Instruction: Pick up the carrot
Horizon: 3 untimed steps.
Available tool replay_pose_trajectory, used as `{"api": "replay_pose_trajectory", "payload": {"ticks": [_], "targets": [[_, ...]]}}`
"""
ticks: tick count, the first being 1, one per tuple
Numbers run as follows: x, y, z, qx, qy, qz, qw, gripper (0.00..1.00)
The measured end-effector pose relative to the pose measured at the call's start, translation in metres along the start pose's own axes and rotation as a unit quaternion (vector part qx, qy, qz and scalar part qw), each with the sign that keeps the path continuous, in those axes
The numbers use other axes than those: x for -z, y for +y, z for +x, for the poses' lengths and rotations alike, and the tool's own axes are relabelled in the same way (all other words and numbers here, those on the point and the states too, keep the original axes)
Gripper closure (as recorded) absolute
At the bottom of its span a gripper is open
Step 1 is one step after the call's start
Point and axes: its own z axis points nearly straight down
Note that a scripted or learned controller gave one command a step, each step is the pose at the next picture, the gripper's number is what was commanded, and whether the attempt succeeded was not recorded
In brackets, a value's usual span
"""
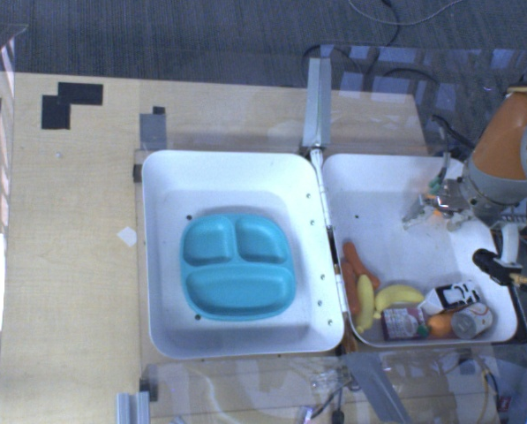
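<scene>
Grey carpet with a loose cable [422,7] lies beyond the pale wooden surface [60,237], which carries two shallow white bins side by side. Left bin [157,193]: a blue sectioned tray [238,266]. Right bin [378,193]: the carrot [352,276] lies along the left wall, near the front, touching a yellow banana [365,300]; a second banana [397,297] and a cluster of small packaged items at the front right corner are too jumbled to identify. The arm [508,148], cut off at the right edge, reaches over the bin's back right area. Its end effector [437,207] hangs there, well apart from the carrot, fingers spread narrowly with nothing between them.
</scene>
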Motion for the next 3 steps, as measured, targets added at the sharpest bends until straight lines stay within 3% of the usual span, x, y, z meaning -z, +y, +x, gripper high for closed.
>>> {"api": "replay_pose_trajectory", "payload": {"ticks": [1, 2, 3], "targets": [[0.013, 0.003, 0.001, 0.002, 0.000, -0.004, 1.0000, 1.00], [0.119, 0.029, 0.041, 0.061, 0.000, 0.000, 0.9981, 1.00], [0.002, -0.041, 0.075, -0.038, 0.000, 0.000, 0.9993, 1.00]]}}
